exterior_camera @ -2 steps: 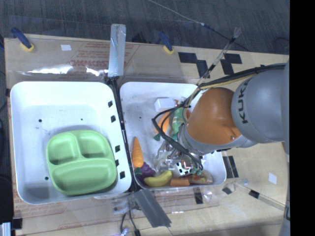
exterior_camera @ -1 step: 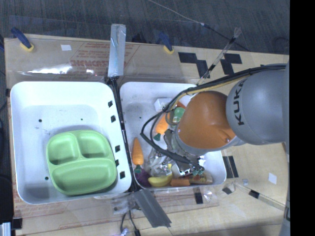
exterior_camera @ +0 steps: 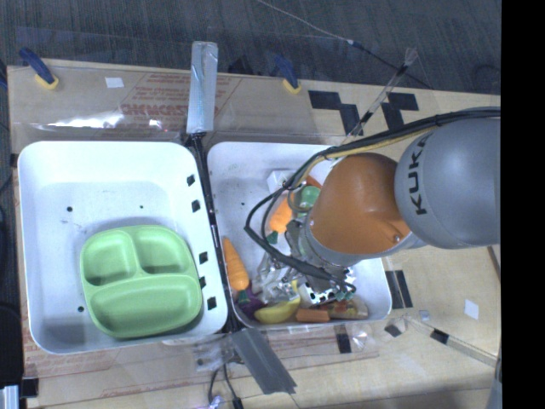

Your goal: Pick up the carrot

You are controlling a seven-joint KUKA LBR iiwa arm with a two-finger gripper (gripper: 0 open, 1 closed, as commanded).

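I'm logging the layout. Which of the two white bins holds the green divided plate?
The left bin, the one away from the arm. The green plate lies in its lower part; the right bin holds the carrot and other toy food.

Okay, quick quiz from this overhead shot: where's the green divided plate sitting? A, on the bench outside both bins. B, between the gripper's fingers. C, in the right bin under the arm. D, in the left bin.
D: the green divided plate lies flat in the left bin, while the carrot and the arm are over the right bin.
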